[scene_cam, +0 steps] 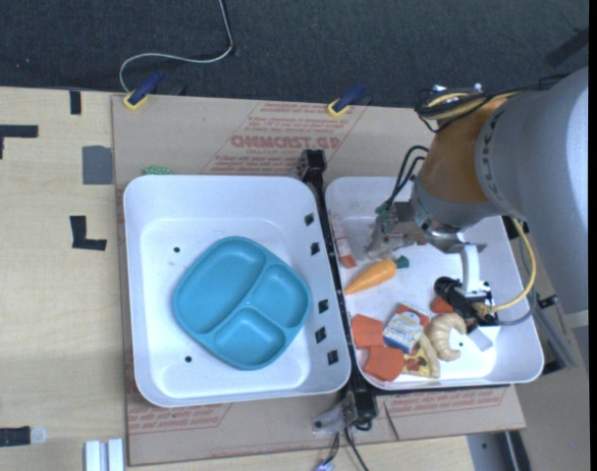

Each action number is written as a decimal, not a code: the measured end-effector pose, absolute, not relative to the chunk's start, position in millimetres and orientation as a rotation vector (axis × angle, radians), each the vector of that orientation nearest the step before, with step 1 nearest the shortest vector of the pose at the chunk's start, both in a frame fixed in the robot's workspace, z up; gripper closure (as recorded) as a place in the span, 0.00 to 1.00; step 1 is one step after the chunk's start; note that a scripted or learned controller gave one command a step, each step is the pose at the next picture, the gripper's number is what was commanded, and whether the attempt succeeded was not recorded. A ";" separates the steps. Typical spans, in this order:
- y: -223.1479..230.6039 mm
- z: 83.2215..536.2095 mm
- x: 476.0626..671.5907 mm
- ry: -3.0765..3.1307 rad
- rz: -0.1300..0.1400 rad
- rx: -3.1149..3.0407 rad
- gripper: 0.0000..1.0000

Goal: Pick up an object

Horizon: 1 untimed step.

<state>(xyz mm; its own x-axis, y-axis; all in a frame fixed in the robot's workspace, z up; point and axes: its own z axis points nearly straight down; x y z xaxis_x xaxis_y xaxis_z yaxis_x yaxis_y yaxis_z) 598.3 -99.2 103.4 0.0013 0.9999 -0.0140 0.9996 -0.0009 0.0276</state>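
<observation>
The blue divided plate (242, 302) lies alone in the left bin (146, 199); in the right bin (519, 366) the toy carrot (370, 276) lies aslant just below the gripper (389, 232), with the croissant (446, 337) and other toys heaped nearer the front. Whether the gripper is apart or together I cannot tell. The carrot looks the cleanest target: a good grasp would likely come straight down and close across its narrow width.

Two white bins: left bin (141, 214), right bin (515, 366). One blue divided plate (242, 302) in left bin. In right bin: one carrot (370, 276), one croissant (446, 336), one small carton (403, 330), two orange-red pieces (367, 334) (384, 363). One arm (515, 155). Two blue-yellow clamps (141, 90) (346, 100) at cardboard edge.
</observation>
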 end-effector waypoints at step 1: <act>-99.5 103.2 598.0 2.199 0.014 2.203 0.00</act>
<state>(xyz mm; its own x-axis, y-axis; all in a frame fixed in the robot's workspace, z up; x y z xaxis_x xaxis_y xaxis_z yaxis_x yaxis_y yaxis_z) 598.0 -99.5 103.2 0.0017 0.9999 -0.0144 0.9996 -0.0013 0.0268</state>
